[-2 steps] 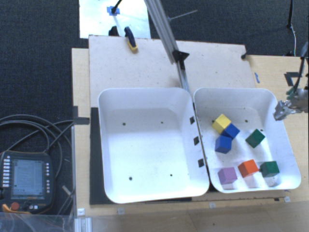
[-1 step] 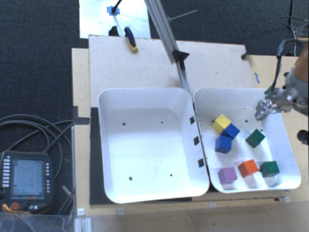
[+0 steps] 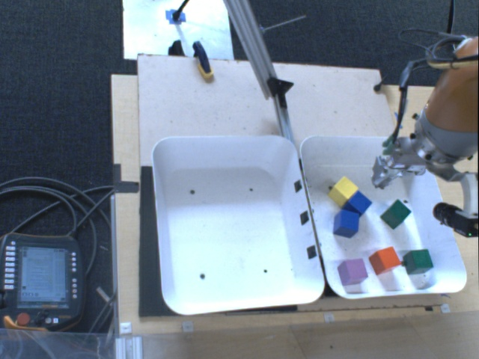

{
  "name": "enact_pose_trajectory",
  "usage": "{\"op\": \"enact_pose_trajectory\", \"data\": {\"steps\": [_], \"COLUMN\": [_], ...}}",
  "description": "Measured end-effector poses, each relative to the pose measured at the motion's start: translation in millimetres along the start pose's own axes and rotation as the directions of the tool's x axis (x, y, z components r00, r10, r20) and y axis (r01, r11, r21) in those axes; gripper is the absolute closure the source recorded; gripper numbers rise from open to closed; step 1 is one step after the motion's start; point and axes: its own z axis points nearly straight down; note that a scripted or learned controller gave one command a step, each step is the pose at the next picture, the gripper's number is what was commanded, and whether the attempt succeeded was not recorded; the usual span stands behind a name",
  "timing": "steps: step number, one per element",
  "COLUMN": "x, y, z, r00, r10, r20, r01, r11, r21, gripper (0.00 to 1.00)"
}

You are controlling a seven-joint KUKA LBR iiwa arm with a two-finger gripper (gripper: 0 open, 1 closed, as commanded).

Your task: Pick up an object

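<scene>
— Where's the pincer (image 3: 383,175)?
— Over the right bin (image 3: 449,275), far side, nothing in it; how wide it's open, I can't tell.
— And the blocks?
— The yellow block (image 3: 343,190) lies just left, touching a blue block (image 3: 360,203).

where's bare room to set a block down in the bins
The left bin has a bare floor from wall to wall. The right bin is crowded in its near half with blocks: yellow block and blue blocks touching; bare floor lies along its far wall.

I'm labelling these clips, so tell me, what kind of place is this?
Probably a robotics lab test bench: a robot arm's gripper hangs over a white bin of coloured blocks, and a teach pendant with cables lies at the side.
</scene>
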Motion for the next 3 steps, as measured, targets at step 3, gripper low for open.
{"op": "enact_pose_trajectory", "data": {"steps": [3], "x": [148.8], "y": [14.3], "z": [-9.5], "r00": [1.000], "r10": [-0.001], "r20": [0.000], "r01": [0.001], "r11": [1.000], "r21": [-0.001], "gripper": [1.00]}}
